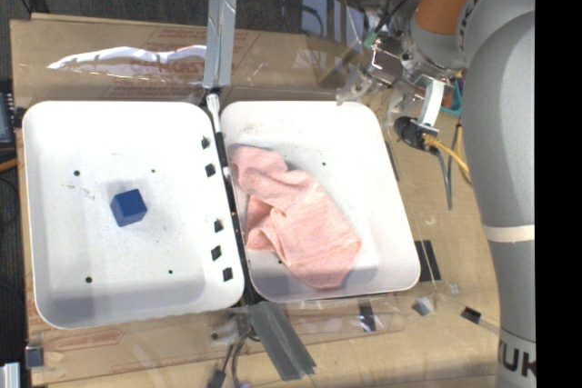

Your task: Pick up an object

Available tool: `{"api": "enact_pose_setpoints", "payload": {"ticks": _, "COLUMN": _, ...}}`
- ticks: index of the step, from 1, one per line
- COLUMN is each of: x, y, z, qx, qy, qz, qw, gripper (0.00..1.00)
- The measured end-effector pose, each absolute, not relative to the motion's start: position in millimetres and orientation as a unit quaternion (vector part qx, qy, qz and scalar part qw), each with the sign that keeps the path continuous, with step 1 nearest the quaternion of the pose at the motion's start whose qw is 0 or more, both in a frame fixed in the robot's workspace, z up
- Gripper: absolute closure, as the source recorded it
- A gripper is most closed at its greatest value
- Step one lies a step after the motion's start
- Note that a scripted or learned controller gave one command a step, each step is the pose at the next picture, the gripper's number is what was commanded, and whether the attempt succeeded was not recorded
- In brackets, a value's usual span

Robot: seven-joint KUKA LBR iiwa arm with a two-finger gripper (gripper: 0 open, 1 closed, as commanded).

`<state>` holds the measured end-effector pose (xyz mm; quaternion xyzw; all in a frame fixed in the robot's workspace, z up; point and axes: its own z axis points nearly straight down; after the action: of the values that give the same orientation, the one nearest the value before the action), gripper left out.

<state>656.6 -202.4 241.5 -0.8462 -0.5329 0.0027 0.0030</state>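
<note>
Crumpled pink cloth fills right bin centre, small blue cube left bin centre-left with open floor around; end effector above upper-right rim, finger state indiscernible.

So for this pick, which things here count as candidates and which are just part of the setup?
Belongs to the job:
- blue cube in the left bin
- pink cloth crumpled in the right bin
- tool, above the right bin's far edge

Just lying about:
- crinkled plastic sheet behind the left bin
- cables at the arm
</note>
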Motion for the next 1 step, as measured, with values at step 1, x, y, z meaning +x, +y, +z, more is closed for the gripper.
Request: {"api": "enact_pose_setpoints", "payload": {"ticks": 1, "x": 578.6, "y": -180.2, "z": 191.7, "qx": -0.788, "qy": -0.616, "qz": 0.0025, "qw": 0.003, "gripper": 0.0}}
